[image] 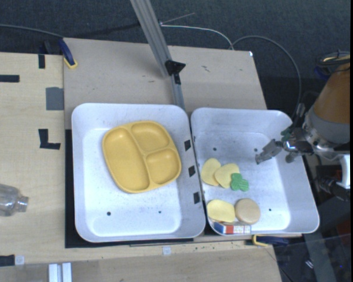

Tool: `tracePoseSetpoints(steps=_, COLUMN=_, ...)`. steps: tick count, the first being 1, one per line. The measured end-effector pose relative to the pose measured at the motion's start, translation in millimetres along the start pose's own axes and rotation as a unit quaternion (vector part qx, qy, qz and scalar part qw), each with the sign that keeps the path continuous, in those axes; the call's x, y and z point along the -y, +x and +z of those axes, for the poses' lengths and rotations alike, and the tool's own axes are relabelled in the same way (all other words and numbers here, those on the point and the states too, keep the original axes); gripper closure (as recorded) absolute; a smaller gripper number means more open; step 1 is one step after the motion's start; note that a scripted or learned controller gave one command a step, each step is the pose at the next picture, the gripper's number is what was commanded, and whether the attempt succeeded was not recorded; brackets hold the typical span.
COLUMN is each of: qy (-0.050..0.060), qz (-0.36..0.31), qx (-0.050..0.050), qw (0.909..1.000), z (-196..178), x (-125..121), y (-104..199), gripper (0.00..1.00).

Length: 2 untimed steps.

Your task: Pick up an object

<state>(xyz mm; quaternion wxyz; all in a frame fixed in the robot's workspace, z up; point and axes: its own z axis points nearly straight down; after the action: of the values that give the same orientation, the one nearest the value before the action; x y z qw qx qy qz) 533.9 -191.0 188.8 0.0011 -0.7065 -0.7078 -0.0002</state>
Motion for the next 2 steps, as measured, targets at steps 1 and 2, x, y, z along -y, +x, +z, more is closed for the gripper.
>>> tracePoseSetpoints(steps=1, qy=0.0, qz=-0.001, qx=-0.001, qw=1.0, z=-10, x=0, y=1, gripper=1.0)
tracePoseSetpoints(steps=2, qy=-0.002, qz=-0.004, qx=0.0, qw=1.0, z=-49, x=-7, y=82, gripper=1.0)
